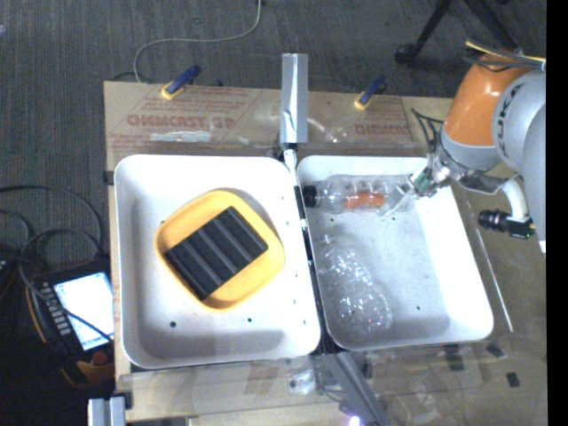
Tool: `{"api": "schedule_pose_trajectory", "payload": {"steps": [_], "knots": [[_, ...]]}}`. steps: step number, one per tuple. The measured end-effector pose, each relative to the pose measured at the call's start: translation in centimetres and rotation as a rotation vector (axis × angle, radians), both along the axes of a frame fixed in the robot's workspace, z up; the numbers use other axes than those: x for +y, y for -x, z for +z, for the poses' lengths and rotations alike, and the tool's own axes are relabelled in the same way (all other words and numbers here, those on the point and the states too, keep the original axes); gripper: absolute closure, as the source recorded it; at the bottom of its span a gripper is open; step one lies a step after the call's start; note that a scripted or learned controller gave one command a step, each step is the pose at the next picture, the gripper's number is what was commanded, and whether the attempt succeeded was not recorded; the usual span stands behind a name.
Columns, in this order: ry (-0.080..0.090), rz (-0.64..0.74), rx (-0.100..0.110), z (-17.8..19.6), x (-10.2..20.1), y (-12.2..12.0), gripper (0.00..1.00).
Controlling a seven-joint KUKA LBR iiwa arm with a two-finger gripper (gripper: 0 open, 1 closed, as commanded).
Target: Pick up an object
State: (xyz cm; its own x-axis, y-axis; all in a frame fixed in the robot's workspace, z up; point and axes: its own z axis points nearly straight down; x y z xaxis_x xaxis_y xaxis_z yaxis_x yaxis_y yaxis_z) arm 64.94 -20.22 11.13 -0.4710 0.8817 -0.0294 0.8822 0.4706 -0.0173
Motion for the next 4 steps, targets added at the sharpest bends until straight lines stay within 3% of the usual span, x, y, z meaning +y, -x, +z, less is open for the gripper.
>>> {"api": "schedule_pose_trajectory", "payload": {"steps": [4], "knots": [[-0.001,0.003,0.010,-0.73,0.44,-0.34,0.00]]}}
